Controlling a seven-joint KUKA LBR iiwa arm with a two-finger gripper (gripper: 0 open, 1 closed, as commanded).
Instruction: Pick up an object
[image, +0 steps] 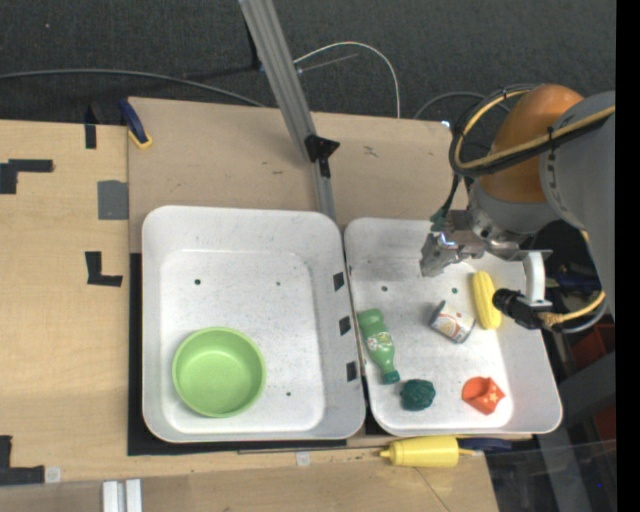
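Worktop: plywood worktop (220, 150) carries two white bins side by side, and we scan it left to right.
Left bin: left bin (160, 300) holds a green bowl (218, 371) in its near left corner.
Right bin: right bin (385, 245) holds a green bottle (379, 344), a dark green lump (418, 393), a small can (451, 323), a red piece (482, 394) and a yellow corn cob (486, 299).
Front edge: a yellow bottle (424, 452) lies on the worktop outside.
Gripper: gripper (440, 250) hangs over the far right bin, above the small can; we cannot tell its state.
Handling: we judge the small can light, stiff and slippery; take it across its round sides.
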